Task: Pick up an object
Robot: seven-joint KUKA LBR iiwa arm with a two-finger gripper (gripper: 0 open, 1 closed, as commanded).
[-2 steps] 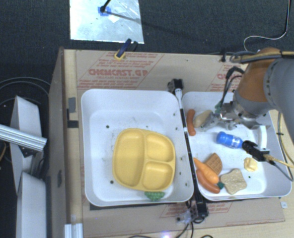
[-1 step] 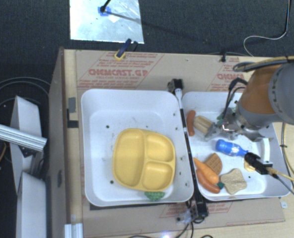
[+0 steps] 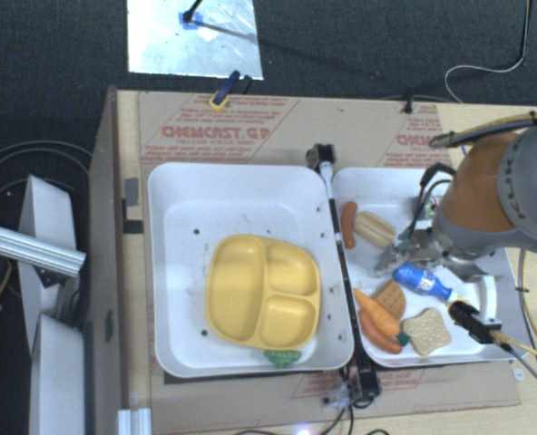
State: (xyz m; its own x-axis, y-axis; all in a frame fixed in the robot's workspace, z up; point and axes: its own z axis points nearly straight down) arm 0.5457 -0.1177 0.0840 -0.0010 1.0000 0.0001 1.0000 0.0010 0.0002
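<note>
My gripper (image 3: 397, 254) hangs low over the middle of the right bin (image 3: 377, 178), at the end of the grey and orange arm that reaches in from the right. It sits just above the cap end of a blue bottle (image 3: 424, 282) that lies on its side. A tan bread roll (image 3: 374, 228) lies just up and left of the gripper. Whether the gripper touches either one is unclear. A red sausage (image 3: 348, 224) lies along the bin's left wall.
An orange carrot (image 3: 375, 319), a round brown cracker (image 3: 391, 299) and a toast slice (image 3: 427, 331) crowd the right bin's front. In the left bin (image 3: 187, 207) a yellow divided plate (image 3: 261, 291) rests, with a green item (image 3: 283, 357) poking out under its front edge.
</note>
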